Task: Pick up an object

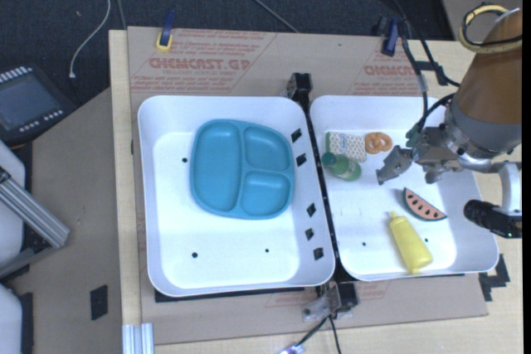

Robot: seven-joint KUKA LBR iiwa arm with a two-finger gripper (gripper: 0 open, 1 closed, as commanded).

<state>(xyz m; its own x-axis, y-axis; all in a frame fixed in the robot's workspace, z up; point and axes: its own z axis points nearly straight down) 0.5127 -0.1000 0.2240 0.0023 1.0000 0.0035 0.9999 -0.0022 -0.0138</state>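
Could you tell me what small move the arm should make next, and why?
Probably lower the gripper toward the watermelon slice, the nearest item just below it in the right bin. The gripper hovers above the bin floor with nothing visibly held, and the slice lies apart from the yellow bottle.

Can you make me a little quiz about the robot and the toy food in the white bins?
1. True or false: the blue plate lies in the left bin.
2. Which toy lies nearest the gripper? A) yellow bottle B) watermelon slice C) blue plate
3. Fill in: the pretzel lies in the ____ bin.

Key: 1 true; 2 B; 3 right.
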